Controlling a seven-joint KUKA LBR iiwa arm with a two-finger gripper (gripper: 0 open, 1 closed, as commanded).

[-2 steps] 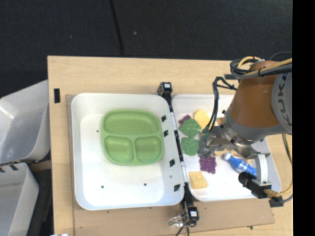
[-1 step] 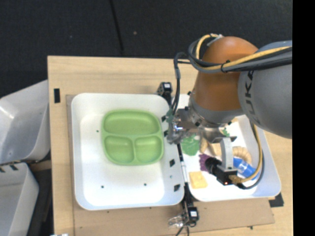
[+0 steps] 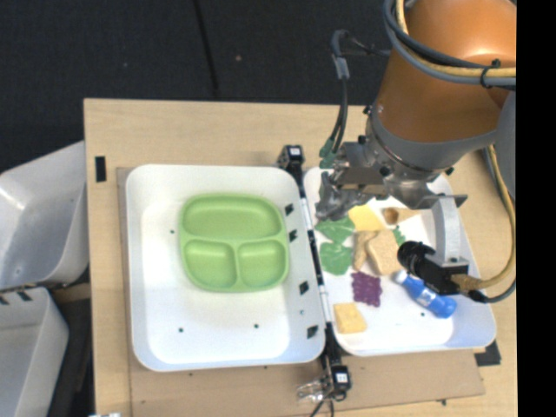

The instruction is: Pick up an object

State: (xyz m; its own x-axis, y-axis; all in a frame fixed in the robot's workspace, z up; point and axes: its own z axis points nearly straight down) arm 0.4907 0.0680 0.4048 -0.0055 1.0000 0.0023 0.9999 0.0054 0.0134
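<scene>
Low over the right bin [image 3: 469,333], the end effector [image 3: 333,200] hung above green leafy pieces [image 3: 334,243]; whether it was open or closed could not be told. Nearby lay yellow blocks [image 3: 350,317], a purple cluster [image 3: 367,289] and a blue item [image 3: 427,295]. A green divided plate [image 3: 233,241] sat in the left bin [image 3: 156,320] on the desk [image 3: 104,137].

Even overhead light, slightly soft focus

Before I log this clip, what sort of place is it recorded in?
Probably a robotics lab bench set up for pick trials: two white bins clamped side by side on a wooden board, toy food pieces like the purple grape bunch, and a grey-and-orange arm overhead.
</scene>
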